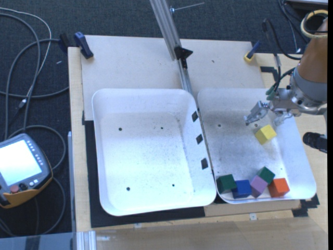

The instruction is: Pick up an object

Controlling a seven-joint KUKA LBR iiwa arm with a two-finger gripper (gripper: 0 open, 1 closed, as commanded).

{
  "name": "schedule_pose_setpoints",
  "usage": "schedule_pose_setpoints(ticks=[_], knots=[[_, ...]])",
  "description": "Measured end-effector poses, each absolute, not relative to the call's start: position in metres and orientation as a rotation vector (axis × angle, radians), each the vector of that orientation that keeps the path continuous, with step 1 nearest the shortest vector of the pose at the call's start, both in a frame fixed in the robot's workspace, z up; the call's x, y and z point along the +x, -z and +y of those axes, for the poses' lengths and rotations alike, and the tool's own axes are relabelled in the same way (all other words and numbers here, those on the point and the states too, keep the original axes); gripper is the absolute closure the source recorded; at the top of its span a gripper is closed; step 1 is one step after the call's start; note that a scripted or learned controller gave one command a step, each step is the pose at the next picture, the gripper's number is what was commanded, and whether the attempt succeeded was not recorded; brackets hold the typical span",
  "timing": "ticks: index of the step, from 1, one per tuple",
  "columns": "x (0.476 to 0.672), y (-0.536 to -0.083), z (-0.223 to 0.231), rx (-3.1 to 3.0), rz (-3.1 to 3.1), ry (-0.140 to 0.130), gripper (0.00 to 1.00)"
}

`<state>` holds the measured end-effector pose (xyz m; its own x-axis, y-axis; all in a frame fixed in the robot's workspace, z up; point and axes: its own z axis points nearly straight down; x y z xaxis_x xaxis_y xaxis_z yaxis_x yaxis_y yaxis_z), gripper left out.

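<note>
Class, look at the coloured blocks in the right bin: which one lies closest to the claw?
The yellow block, lying alone just below the claw. The green, blue, purple and orange blocks cluster at the bin's near edge.

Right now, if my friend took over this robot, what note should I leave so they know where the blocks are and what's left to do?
Gripper: over the right bin, fingers open, holding nothing that can be seen between them.
Yellow block: lies alone on the bin floor just below the fingers.
Other blocks: dark green, blue, purple, a second green and orange, bunched along the right bin's near edge.
Done: arm is positioned by the yellow block.
Left: close on a block and lift it; nothing is picked up yet.
</note>
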<state>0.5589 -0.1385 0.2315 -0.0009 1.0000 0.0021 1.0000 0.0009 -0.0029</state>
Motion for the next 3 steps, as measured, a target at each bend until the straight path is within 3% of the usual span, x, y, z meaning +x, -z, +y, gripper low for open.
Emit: schedule_pose_setpoints(ticks=[1,2,3], knots=[[0.598,-0.238,-0.218,-2.231,-2.223,0.000,0.00],[0.583,-0.109,-0.217,-2.215,-2.215,-0.006,0.00],[0.587,-0.125,-0.217,-2.220,-2.223,0.003,1.00]])
